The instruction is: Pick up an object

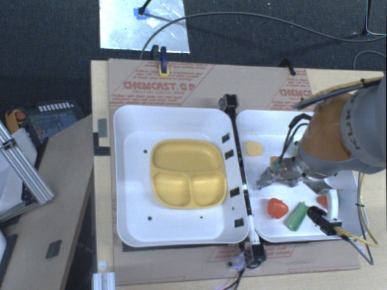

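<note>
My gripper (270, 176) hangs low over the middle of the right bin (261, 124), reaching in from the right. A red rounded object (277, 208) lies just below it toward the front, with a green oblong object (295, 216) beside that. A pale yellow disc (254, 148) rests near the bin's back left. A small orange piece (274, 161) peeks out right behind the gripper, partly hidden by it. Another red bit (323, 201) shows under the wrist at the right. Nothing is visibly held.
The left bin (130, 162) holds a yellow divided tray (187, 173) in its middle. A black divider bar (237, 162) runs between the two bins. The arm's bulk (338, 135) covers the right bin's far right side.
</note>
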Robot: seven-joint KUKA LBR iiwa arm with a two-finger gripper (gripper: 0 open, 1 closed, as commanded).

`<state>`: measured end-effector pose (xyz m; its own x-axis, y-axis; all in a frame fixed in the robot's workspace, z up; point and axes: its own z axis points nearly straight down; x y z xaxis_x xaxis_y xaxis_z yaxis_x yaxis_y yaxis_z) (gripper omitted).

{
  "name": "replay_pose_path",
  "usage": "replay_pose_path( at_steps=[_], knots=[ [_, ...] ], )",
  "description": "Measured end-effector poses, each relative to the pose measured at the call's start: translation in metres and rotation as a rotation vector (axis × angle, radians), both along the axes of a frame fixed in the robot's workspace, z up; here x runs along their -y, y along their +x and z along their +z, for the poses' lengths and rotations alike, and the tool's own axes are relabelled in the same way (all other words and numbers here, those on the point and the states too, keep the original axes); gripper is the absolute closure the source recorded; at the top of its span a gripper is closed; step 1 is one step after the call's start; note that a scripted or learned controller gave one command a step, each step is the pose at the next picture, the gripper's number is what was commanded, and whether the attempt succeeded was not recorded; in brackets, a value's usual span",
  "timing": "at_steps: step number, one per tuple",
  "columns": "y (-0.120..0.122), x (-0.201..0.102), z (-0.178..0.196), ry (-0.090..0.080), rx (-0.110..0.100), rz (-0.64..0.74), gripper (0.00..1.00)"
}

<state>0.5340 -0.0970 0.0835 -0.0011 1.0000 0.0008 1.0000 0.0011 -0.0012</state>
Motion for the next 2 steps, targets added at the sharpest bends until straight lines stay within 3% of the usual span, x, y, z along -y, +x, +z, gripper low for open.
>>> replay_pose_path(
  at_steps=[1,2],
  knots=[
    [0.001,0.000,0.012,-0.001,0.003,0.000,1.00],
    [-0.006,-0.004,0.061,-0.001,0.006,0.002,1.00]
  ],
)
